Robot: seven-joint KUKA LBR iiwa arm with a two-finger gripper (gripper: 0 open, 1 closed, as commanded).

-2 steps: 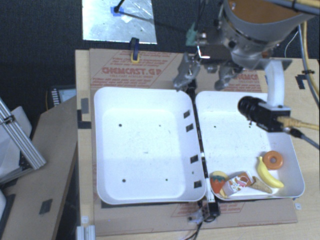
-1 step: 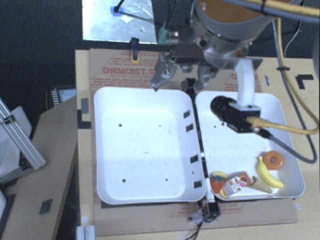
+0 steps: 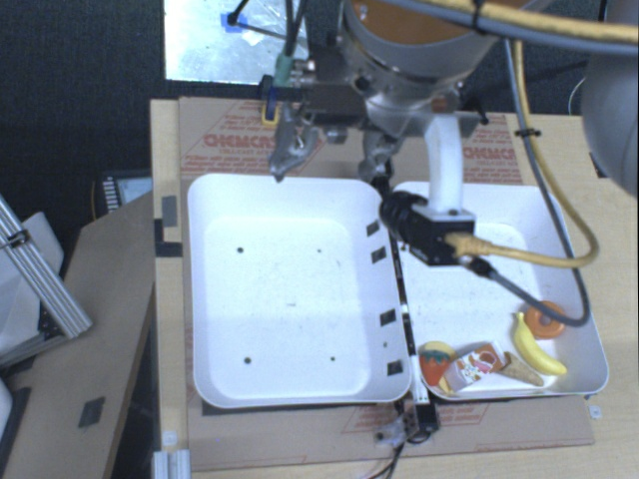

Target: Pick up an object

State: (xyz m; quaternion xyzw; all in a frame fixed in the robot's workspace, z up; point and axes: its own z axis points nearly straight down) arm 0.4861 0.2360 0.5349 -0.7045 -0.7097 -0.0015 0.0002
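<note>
Sitting in the right bin's (image 3: pixel 559 257) near corner: one banana (image 3: pixel 537 345), one orange piece (image 3: pixel 545 316), one carton (image 3: pixel 471 365), one round orange item (image 3: pixel 435 360), clustered, banana close to the bin's outer rim. Left bin (image 3: pixel 215 297) beside it, bare floor. Gripper (image 3: pixel 291 155) at left bin's far rim, well apart from the cluster; can't tell its opening, nothing seen held.

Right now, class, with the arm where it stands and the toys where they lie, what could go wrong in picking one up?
1. The tool hangs over the far rim of the left bin, while the banana and the other toys lie in the right bin's near corner: a descent here would likely grasp nothing.
2. The toys crowd together against the wall, so a grasp may slip or catch two.
3. The yellow cable could snag.
</note>
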